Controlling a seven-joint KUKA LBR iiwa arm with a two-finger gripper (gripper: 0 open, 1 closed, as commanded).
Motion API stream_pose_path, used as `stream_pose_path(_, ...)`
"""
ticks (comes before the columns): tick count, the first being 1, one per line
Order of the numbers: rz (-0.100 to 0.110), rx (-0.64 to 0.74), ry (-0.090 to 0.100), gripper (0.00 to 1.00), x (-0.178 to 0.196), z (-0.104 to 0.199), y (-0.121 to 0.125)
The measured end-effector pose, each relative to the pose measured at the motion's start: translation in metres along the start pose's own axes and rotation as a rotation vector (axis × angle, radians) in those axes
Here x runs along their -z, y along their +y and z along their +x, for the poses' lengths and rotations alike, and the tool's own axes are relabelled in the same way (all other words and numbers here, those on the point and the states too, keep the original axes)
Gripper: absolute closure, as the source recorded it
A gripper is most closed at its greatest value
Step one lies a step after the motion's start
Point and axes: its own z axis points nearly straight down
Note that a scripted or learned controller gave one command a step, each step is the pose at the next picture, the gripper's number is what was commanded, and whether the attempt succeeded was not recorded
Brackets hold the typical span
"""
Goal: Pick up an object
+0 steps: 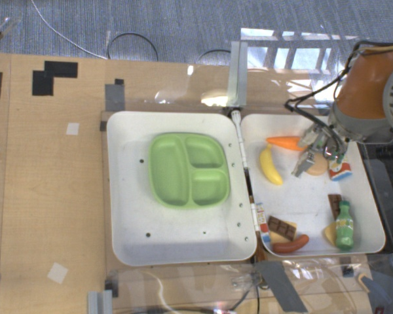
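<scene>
While the hand (312,154) hangs with fingers apart and nothing between them, just beside the carrot (285,143) in the right bin (373,231), I'd centre over it before closing.

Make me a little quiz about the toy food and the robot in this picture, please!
1. True or false: the green plate lies in the left bin.
2. Which toy lies nearest the gripper? A) the sausage B) the green bottle C) the carrot
3. Fill in: the banana lies in the ____ bin, just below the carrot.

Key: 1 true. 2 C, the carrot sits right beside the gripper at the top of the right bin, while the sausage and bottle lie along its near edge. 3 right.
</scene>
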Motion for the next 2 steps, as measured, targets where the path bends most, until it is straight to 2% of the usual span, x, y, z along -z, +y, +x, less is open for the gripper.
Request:
stream_pose_path(1, -0.004, -0.062, 0.001, 0.00, -0.027, 0.036, 0.069)
stream_pose_path(2, 0.001, -0.018, 0.026, 0.00, -0.028, 0.002, 0.069)
